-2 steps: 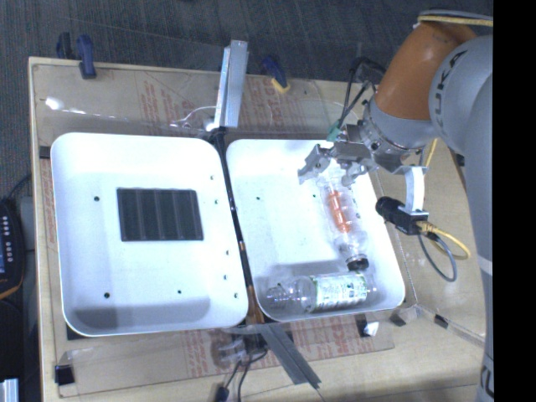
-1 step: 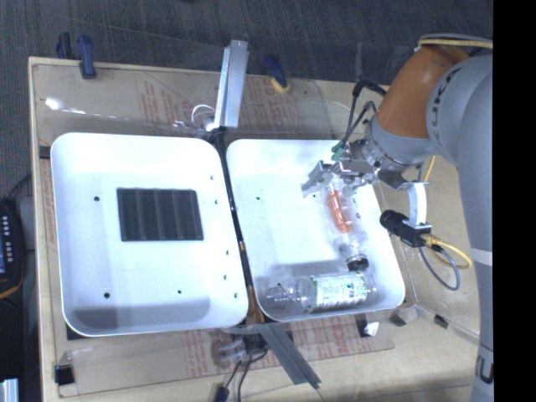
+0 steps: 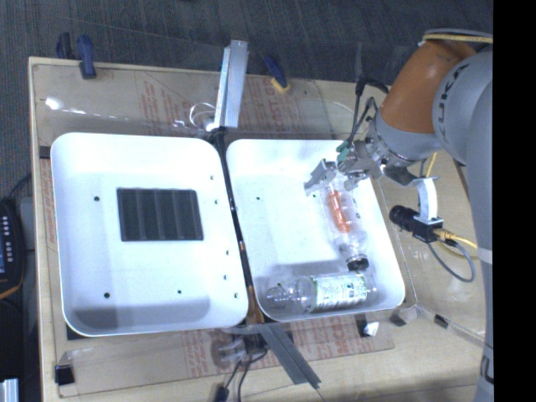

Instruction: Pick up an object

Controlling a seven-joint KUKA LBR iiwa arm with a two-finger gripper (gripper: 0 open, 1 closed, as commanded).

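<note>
The grey arm [image 3: 456, 99], with its orange band [image 3: 423, 86] above the wrist, reaches in from the right and puts the gripper [image 3: 331, 174] over the upper right part of the right bin [image 3: 276, 224]. The metal fingers [image 3: 321, 174] point toward the left and down, just above the top end of a small clear plastic bottle with an orange label [image 3: 342, 216]; whether they are spread or closed cannot be told from this slanted view, and nothing can be seen between them. That bottle lies on the bin floor along the right wall, its length running from the gripper down toward its dark cap [image 3: 358, 264], which points at the near right corner. A second, larger clear bottle with a green and white label [image 3: 327, 291] lies on its side along the near wall of the same bin, close below the dark cap of the first, its neck pointing left. The left bin [image 3: 84, 275] sits just beside the right one, the two rims touching along the middle, and holds a flat dark ribbed rectangular block [image 3: 159, 214] near its centre. Both bins rest on a pale wooden bench [image 3: 126, 86], with blue clamps [image 3: 84, 54] on its far edge and black cables [image 3: 440, 241] running beside the arm on the right.
</note>
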